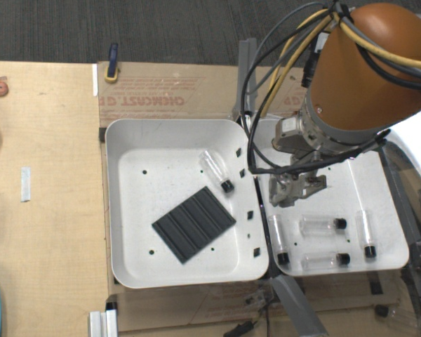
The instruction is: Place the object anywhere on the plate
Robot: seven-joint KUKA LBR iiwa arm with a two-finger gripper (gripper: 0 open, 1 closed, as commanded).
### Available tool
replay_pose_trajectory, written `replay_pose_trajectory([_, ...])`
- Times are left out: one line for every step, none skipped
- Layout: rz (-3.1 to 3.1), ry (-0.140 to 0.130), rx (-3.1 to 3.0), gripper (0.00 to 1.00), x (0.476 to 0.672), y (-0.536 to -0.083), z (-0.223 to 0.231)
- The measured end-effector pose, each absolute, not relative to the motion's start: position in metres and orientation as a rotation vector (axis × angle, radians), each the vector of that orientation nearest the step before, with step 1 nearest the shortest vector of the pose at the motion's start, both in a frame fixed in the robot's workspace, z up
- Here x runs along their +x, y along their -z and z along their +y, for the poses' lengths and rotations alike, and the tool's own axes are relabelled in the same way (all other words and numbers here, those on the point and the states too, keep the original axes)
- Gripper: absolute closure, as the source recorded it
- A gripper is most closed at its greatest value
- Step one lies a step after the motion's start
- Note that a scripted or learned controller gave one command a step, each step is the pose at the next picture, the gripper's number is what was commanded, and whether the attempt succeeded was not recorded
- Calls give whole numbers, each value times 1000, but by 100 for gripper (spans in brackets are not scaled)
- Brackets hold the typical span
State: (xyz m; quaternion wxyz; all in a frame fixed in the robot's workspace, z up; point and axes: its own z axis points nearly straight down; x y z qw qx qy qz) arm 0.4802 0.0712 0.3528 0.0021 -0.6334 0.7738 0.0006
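Note:
A black ribbed plate [194,223] lies tilted on the floor of the left bin [126,188]. Just beyond its far corner rests a clear vial with a black cap [217,170], apart from the plate. Several more clear capped vials [323,225] lie in the near half of the right bin [393,244]. My gripper [297,188] hangs over the left part of the right bin, beyond those vials and close to the wall between the bins. I see nothing held in it.
The arm's orange band and looping cables [266,69] crowd the space over the right bin's far side. Brown cardboard [168,93] lies behind the bins, with a blue clamp [112,60] on it. A wooden bench top [42,188] extends to the left.

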Motion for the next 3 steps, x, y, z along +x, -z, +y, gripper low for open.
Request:
replay_pose_trajectory([2306, -5, -2131, 100, 523, -281, 115])
replay_pose_trajectory([2306, -5, -2131, 0, 523, -281, 115])
replay_pose_trajectory([2310, -8, -2122, 100, 524, -289, 115])
